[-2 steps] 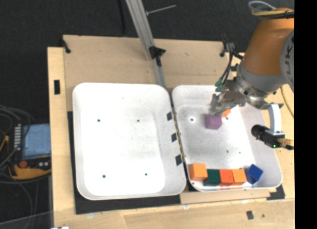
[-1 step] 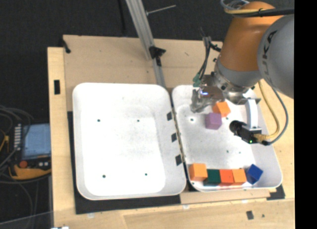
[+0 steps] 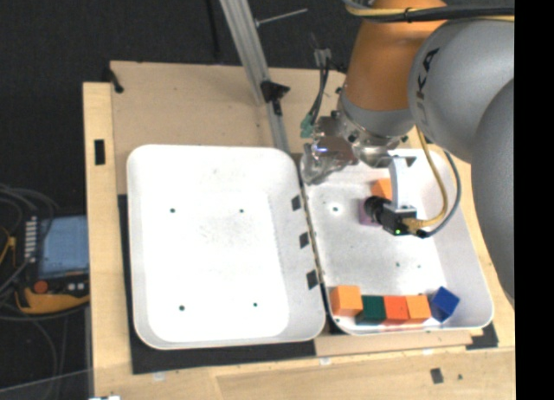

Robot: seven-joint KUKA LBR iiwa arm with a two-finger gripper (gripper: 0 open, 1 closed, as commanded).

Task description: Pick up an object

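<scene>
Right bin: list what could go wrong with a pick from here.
1. The row of blocks sits packed against the right bin's near wall; a grasp there may hit the wall or nudge neighbours.
2. The purple block is partly hidden beneath the arm, so aiming at it looks unreliable.

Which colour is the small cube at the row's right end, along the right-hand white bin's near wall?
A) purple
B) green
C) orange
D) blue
D: the small blue cube ends the row in the right-hand shallow white bin, just past an orange cube.
</scene>
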